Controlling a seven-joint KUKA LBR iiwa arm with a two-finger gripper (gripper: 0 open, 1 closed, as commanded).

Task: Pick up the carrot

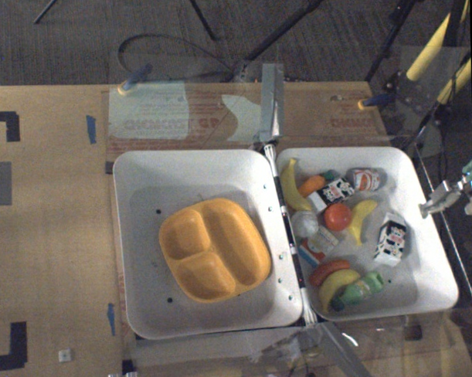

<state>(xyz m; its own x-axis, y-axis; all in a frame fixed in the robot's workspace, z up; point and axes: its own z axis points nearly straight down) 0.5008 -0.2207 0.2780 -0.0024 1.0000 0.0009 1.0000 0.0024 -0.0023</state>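
step: reach | carrot (312, 184) in right bin (436, 281), touching banana (291, 186), beside milk carton (336, 191) | gripper (445, 198) at bin's right rim, jaws: cannot tell | advice: descend vertically, avoid banana

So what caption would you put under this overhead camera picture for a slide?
Overhead view: a divided orange plate in the left bin, toy food including the carrot crowding the right bin.
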